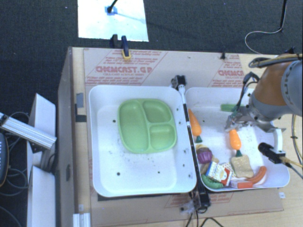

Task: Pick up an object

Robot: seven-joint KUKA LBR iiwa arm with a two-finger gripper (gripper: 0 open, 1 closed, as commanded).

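Observation:
My gripper [233,122] hangs over the right bin [279,179], reaching in from the right under the grey and orange wrist. Its tip sits just above the top end of a small orange carrot [235,139], which lies in the middle of the bin. I cannot tell whether it touches the carrot. A second carrot [194,122] lies along the bin's left wall. A green piece [228,108] lies behind the gripper. Nothing is lifted off the bin floor.
Near the right bin's front lie a purple vegetable [204,154], a bread slice [242,166], a sausage [256,176], a small printed box [218,172] and a green pod [211,183]. The left bin [104,174] holds a green divided plate [147,125].

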